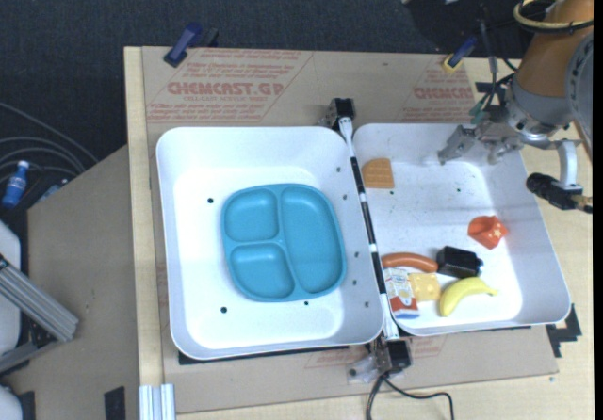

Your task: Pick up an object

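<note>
Two white bins sit side by side on the bench before us. The left bin (179,220) holds a blue divided plate (283,241). The right bin (537,258) holds a tan square (378,173) near its far left corner, a red piece (486,231) toward the right, and a cluster at the near edge: a sausage (409,262), a black block (459,262), a banana (464,295) and a small carton (403,294), packed close together. The gripper (479,143) hangs over the right bin's far edge, fingers spread and holding nothing, well apart from the cluster
</note>
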Controlling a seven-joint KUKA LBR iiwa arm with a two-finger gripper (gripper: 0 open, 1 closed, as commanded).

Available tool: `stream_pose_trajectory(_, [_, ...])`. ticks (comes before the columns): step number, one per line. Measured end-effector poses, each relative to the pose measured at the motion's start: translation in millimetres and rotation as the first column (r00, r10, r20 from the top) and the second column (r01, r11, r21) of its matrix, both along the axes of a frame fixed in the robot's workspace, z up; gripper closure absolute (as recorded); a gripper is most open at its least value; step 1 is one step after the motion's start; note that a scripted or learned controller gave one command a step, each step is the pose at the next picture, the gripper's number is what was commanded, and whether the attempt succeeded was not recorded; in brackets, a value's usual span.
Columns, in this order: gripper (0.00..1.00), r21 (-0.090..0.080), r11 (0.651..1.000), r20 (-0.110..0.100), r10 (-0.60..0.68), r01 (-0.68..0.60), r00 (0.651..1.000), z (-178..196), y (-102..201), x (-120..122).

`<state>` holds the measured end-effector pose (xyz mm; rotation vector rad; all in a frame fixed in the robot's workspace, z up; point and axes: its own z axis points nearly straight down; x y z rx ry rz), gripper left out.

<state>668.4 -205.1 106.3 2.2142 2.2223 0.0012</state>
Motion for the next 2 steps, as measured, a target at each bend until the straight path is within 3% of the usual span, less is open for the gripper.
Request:
stream_pose_trajectory(1, [0.0, 0.004, 1.0, -0.006, -0.003, 0.003, 1.0, -22, 19, -2])
stream_pose_trajectory(2, [1.0, 0.002, 1.0, -0.004, -0.002, 0.002, 1.0, -11, 19, -1])
